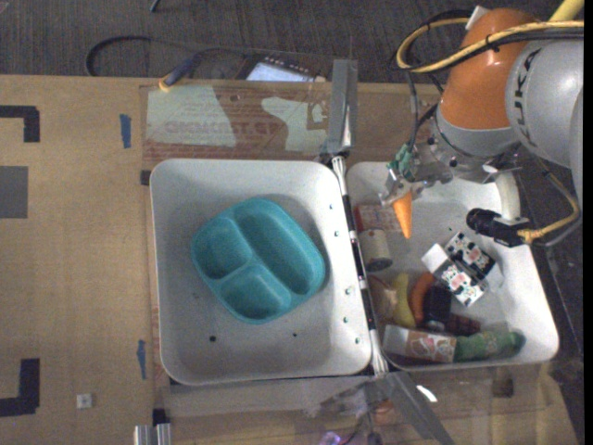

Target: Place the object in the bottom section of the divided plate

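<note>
A teal divided plate (259,259) lies in the left white bin (176,323), with two sections toward the top and one toward the bottom, all bare. My gripper (400,191) hangs over the upper left part of the right white bin (533,295). Its fingers are shut on the wide end of an orange toy carrot (403,216), whose tip points down toward the bin floor. The carrot is to the right of the plate, across the wall between the two bins.
Just below the carrot lie a small pinkish box (373,218) and a short can (375,247). A black-and-white patterned box (461,267), a banana (403,291), a dark bottle (447,310) and a labelled green bottle (454,345) crowd the right bin's lower part.
</note>
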